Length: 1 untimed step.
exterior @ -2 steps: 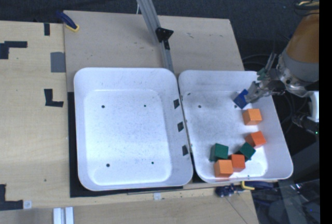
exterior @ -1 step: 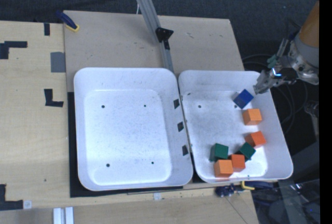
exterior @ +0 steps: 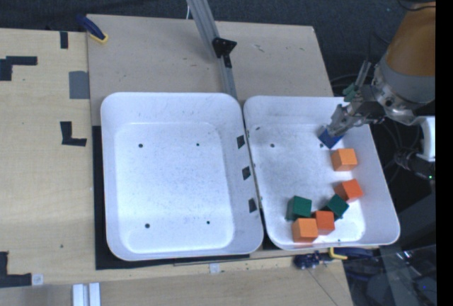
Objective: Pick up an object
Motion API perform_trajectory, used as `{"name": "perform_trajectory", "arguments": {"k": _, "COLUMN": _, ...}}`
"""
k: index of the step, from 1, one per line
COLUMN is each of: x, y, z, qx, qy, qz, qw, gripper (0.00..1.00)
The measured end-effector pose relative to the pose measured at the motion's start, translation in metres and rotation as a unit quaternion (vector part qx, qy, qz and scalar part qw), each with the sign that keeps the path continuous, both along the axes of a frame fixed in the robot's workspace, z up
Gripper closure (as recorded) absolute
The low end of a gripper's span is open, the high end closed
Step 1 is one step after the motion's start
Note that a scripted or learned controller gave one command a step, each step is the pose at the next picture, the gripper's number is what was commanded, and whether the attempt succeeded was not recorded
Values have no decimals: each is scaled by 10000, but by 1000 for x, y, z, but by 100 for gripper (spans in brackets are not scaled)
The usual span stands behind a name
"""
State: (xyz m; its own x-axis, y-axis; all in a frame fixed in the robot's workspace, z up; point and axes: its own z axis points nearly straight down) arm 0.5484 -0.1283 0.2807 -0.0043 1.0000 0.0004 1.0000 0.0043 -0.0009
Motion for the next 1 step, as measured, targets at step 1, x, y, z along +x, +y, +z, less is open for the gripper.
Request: {"name": "perform_trajectory", "arguments": {"k": 1, "x": -2, "y": 56, "z": -18, "qx": 4, "qy": 8, "qz": 11, "qw": 10000, "gripper": 100}}
